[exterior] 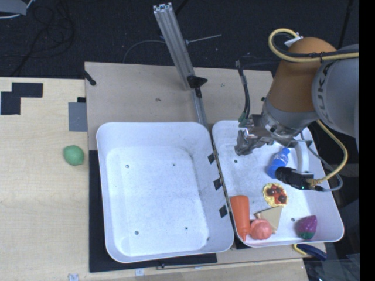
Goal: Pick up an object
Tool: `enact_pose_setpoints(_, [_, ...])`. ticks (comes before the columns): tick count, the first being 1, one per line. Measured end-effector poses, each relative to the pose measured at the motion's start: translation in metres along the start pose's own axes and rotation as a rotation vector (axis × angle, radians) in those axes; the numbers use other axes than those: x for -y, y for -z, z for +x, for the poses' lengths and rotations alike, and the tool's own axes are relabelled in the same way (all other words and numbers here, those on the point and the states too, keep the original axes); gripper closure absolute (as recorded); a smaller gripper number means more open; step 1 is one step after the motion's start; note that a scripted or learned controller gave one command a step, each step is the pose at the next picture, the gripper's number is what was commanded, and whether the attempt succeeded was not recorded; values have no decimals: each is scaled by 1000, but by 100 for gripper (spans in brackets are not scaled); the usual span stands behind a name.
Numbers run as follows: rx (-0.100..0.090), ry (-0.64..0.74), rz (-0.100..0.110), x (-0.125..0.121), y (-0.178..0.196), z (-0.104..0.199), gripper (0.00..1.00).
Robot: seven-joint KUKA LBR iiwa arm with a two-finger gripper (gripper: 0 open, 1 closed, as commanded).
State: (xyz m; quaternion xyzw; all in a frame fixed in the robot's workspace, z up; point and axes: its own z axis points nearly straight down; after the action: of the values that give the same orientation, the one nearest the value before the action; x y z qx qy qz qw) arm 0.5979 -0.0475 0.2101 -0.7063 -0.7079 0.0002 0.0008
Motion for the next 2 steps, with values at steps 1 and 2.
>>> enact_pose_setpoints(1, [0,0,-2,30,12,41,100])
enact_pose_setpoints(2, [0,1,-1,46,22,90,100])
